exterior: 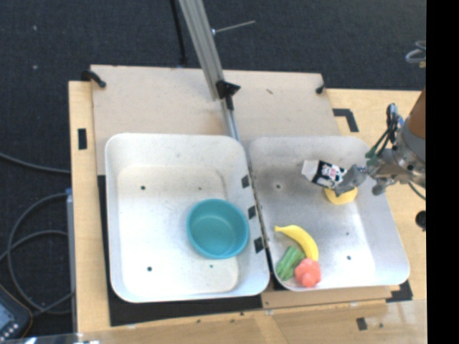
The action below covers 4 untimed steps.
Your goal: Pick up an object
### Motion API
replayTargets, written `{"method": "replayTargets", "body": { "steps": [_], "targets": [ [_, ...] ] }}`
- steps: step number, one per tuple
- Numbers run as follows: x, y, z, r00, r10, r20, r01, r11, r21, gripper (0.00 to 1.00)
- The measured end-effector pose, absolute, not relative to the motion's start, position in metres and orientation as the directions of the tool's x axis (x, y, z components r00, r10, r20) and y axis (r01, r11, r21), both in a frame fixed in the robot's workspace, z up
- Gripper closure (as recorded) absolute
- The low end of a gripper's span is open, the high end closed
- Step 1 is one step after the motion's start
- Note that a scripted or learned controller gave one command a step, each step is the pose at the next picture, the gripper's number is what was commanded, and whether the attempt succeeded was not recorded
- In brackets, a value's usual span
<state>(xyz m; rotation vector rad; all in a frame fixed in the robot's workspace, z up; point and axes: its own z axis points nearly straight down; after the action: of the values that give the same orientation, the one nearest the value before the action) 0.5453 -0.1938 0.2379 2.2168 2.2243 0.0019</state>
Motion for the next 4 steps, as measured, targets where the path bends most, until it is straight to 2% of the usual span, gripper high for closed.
{"method": "replayTargets", "body": {
  "steps": [1, 2, 3, 4],
  "targets": [
    [0.545, -0.194, 0.238, -0.003, 1.000, 0.000, 1.000, 0.003, 0.002, 0.00],
    [0.543, -0.198, 0.195, 0.001, 1.000, -0.002, 1.000, -0.001, -0.003, 0.00],
    [0.545, -0.203, 0.133, 0.001, 1.000, -0.001, 1.000, -0.001, -0.005, 0.00],
    [0.545, -0.204, 0.100, 0.002, 1.000, -0.002, 1.000, -0.002, 0.000, 0.00]
  ]
}}
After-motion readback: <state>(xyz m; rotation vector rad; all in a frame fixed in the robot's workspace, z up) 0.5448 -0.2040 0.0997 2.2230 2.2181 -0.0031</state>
